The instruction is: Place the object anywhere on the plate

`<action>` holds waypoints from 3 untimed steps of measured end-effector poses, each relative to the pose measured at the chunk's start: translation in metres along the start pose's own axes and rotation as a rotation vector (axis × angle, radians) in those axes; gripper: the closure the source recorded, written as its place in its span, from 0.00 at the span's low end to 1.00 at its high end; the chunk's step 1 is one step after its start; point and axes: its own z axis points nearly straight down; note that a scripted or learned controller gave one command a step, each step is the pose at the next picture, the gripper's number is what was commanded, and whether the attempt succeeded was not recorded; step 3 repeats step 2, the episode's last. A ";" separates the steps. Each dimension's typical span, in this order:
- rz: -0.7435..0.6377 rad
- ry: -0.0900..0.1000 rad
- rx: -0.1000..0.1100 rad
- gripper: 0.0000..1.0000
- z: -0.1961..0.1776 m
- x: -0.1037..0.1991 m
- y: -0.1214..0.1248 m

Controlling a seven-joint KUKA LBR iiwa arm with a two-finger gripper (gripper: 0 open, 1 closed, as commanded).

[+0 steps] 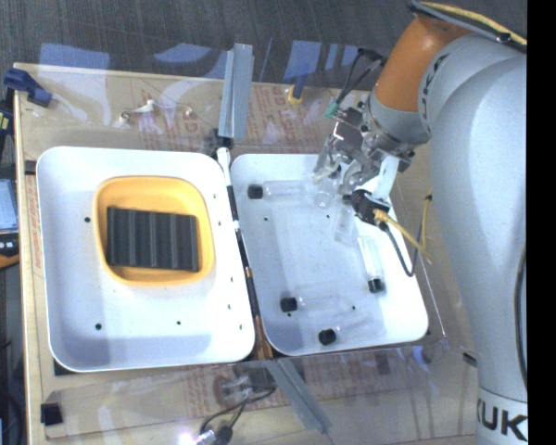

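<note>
Landmark: the central seam (238, 248) where the two shallow white bins meet

Plate: yellow rounded-square plate (153, 230) bearing a dark ribbed insert, in the left white bin (65, 332), well left of the seam

Object: one of several clear plastic tubes with black caps, lying in the right white bin (403, 318), right of the seam; which one is mine I cannot tell

Nearest tube: clear tube (280, 191) with its black cap toward the seam, long axis running across the bin toward my pincer

My pincer: my two-finger gripper (345, 176) low over the right bin's far right part

Pincer state: cannot tell, clutter and glare hide it

Deciding relation: the plate lies left of my pincer, across the seam
</note>
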 end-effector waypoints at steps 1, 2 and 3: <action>-0.274 -0.003 -0.001 1.00 -0.007 0.052 -0.035; -0.274 -0.003 -0.001 0.00 -0.007 0.052 -0.035; -0.274 -0.003 -0.001 0.00 -0.007 0.052 -0.035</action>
